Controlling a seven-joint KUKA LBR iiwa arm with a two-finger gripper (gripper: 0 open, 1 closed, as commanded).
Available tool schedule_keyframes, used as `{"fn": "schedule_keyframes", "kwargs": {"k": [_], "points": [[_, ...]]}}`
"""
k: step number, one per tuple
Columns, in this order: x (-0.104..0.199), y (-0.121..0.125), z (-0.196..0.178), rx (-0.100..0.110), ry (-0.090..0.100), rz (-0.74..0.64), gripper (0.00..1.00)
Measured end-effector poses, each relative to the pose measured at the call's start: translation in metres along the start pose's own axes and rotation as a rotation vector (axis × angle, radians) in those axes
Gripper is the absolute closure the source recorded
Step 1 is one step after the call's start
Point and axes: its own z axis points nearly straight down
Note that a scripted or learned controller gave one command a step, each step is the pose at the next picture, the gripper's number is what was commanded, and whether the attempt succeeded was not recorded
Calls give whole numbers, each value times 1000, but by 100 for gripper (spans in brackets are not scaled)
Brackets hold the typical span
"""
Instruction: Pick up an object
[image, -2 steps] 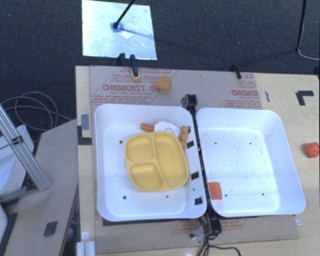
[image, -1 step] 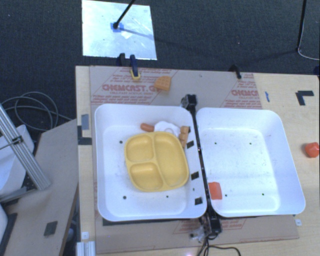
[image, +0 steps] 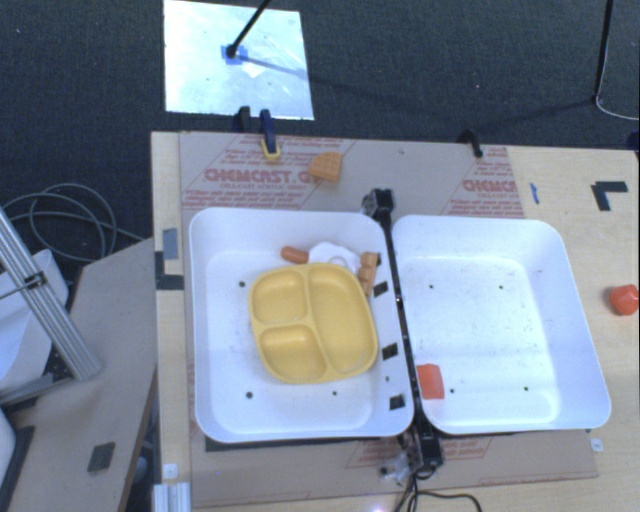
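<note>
A yellow three-compartment plate (image: 311, 323) lies in the left bin (image: 225, 400). Behind it sit a small orange sausage-shaped piece (image: 294, 255), a white object (image: 334, 254) and a small tan piece (image: 368, 270) near the bin's right wall. An orange-red block (image: 429, 380) rests at the front left corner of the right bin (image: 570, 300).
On the bench behind the bins lies a tan waffle-like piece (image: 325, 166) and a blue-yellow clamp (image: 268, 135). An orange object (image: 624, 299) sits on the bench at the far right. Black clips (image: 378, 201) join the bins along the middle seam.
</note>
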Motion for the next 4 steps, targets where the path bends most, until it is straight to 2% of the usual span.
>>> {"fn": "schedule_keyframes", "kwargs": {"k": [4], "points": [[0, 0, 0, 0, 0, 0, 0]]}}
